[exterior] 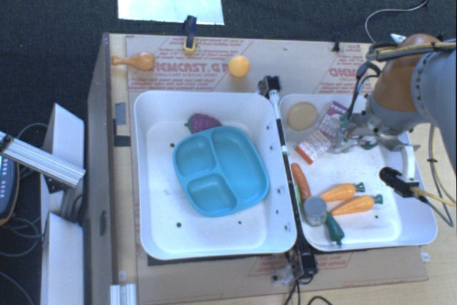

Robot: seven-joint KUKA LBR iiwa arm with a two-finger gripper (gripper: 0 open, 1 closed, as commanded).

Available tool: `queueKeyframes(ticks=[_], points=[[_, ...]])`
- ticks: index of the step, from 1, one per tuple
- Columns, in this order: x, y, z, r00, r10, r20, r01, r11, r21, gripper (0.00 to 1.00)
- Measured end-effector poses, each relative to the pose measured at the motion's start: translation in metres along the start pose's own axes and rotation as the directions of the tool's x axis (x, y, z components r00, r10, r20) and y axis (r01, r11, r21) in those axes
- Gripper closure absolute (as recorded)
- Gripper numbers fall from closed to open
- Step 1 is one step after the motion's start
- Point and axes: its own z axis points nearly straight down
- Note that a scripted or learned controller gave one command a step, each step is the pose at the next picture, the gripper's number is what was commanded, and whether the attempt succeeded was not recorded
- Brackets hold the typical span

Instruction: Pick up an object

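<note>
Snack packet (pixel 330 121), the likeliest target, lies at 12 o'clock in the right bin (pixel 421 225), touching a red-white box (pixel 312 148). Gripper (pixel 345 138) is low at the packet's edge; finger spread cannot be told. Risk: crowding by the box and the round cookie (pixel 302 115) may cause a glancing, empty closure.

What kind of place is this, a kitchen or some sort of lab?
Most likely a robot test bench in a lab, not a kitchen. A grey robot arm reaches over two white bins set on a board, the carrots and blue plate look like plastic toys, and cables trail across dark carpet.
</note>
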Motion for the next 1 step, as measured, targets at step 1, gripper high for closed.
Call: queueKeyframes(ticks=[1], points=[[0.0001, 0.0003, -0.0004, 1.000, 0.000, 0.000, 0.000, 1.000, 0.000, 0.00]])
